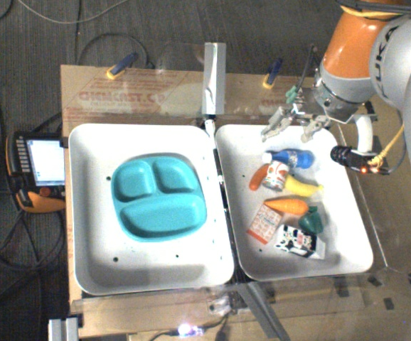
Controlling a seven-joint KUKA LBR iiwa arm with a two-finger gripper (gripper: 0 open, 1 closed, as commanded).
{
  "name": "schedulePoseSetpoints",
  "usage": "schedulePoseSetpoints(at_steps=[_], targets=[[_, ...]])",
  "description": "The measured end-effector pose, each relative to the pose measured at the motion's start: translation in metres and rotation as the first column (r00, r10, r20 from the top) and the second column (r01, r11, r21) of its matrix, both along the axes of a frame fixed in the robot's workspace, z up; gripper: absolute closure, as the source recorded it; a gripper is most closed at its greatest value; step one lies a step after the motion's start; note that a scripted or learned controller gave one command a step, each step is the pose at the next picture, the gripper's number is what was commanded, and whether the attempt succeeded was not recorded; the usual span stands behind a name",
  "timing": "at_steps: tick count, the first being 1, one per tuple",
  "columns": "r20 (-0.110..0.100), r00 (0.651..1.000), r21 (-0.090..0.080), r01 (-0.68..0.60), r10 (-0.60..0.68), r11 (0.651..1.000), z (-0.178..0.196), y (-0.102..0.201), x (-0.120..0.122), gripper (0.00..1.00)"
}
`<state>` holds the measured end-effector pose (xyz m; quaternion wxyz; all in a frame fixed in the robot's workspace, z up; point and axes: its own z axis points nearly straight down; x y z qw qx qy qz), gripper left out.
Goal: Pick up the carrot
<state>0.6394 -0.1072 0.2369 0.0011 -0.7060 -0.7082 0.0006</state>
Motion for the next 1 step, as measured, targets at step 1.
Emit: schedulePoseSetpoints(at_steps=[1], targets=[[0.0, 0.972, 0.001, -0.236, 0.236, 0.972, -0.0908, -0.0113, -0.0947, 0.0]])
